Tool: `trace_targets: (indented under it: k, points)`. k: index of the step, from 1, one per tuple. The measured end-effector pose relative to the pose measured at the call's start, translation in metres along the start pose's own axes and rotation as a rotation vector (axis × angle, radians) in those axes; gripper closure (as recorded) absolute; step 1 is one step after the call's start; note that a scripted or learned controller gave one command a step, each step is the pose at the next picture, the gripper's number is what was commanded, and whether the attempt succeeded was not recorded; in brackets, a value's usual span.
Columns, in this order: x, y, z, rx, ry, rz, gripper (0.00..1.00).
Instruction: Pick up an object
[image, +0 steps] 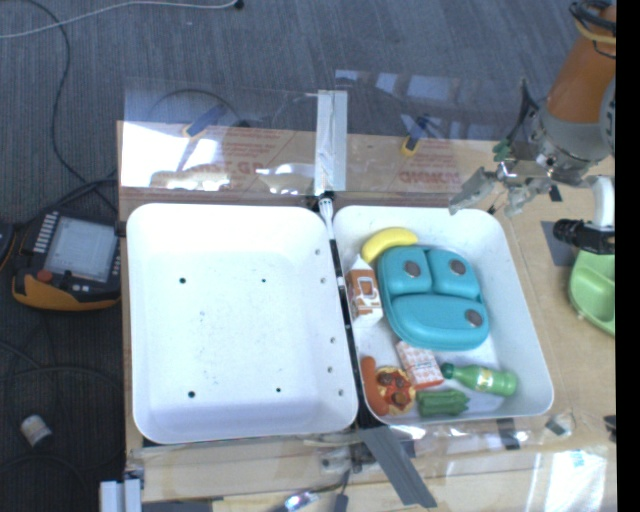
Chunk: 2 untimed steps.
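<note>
Looking down from the one camera, you get two shallow white bins side by side on the tabletop (530, 300). The left bin (235, 320) is just bare white floor with a few small dark dots on it.

The right bin (500, 240) has all the stuff. A big teal divided plate (436, 297) sits near the middle, with a yellow banana (388, 242) touching its upper left edge. Just left of the plate, against the wall between the bins, there's a small brown and white packet (363, 295). Below the plate is a red and white snack packet (418, 364), and next to that a green bottle (482, 379) lying on its side. Down in the lower left corner sits a pizza slice (388, 388), with a dark green vegetable-looking thing (441, 403) just to its right, close to the front wall.

The arm (578, 85) comes in from the upper right, grey with the orange band. Its hand (490, 195) hangs over the back right corner of the right bin, up clear of everything inside. The fingers look spread apart with nothing between them, so it's got hold of nothing.

A lime green object (598, 288) sits off past the right bin, at the edge of the shot.
</note>
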<state>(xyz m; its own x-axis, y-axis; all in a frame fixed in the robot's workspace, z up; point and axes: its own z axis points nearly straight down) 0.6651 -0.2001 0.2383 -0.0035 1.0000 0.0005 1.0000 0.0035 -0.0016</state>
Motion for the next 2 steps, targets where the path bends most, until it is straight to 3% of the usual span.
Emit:
trace_targets:
  k: [1, 2]
  points:
    - [-0.012, -0.083, 0.052, 0.002, -0.003, 0.103, 0.00]
    - [-0.002, -0.143, 0.113, -0.027, -0.010, -0.129, 0.00]
